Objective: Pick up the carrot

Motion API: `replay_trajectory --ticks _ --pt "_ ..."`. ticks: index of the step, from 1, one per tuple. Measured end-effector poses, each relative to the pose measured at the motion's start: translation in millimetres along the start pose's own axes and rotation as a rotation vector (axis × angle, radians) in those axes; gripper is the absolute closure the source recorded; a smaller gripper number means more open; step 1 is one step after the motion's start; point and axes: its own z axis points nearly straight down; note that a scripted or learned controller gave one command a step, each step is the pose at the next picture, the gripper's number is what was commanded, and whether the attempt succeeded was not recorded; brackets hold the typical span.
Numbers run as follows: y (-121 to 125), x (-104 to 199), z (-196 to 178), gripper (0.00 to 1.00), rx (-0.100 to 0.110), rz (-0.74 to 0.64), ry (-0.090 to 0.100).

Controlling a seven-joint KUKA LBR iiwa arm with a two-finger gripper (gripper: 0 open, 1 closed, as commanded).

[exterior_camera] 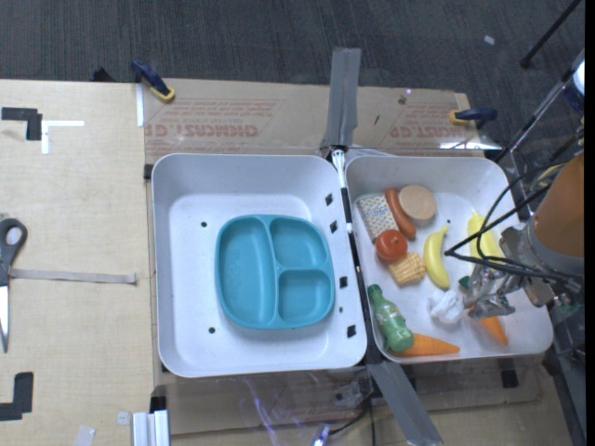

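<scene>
Standing on a pale wooden bench (74, 249) over dark carpet (232, 17), claw (485, 297) state unclear.

Arm (567, 212) cut by right edge; hand (488, 300) partly masking a small orange piece (495, 331)

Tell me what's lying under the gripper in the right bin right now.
Beneath the gripper a small orange piece pokes out on the right bin floor, with a white crumpled item beside it. The gripper covers the rest there. The carrot lies apart, near the green bottle.
</scene>
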Motion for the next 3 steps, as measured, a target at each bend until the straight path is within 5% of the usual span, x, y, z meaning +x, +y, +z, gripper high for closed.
replay_trajectory --ticks 1,2,3 --pt "49.1 -47.1 -53.2 1.0 -0.005 -0.168 0.002" --pt "0.4 -23.2 11.6 1.0 -0.008 -0.396 0.006" --pt "1.9 -3.6 -63.0 1.0 -0.005 -0.189 0.003"
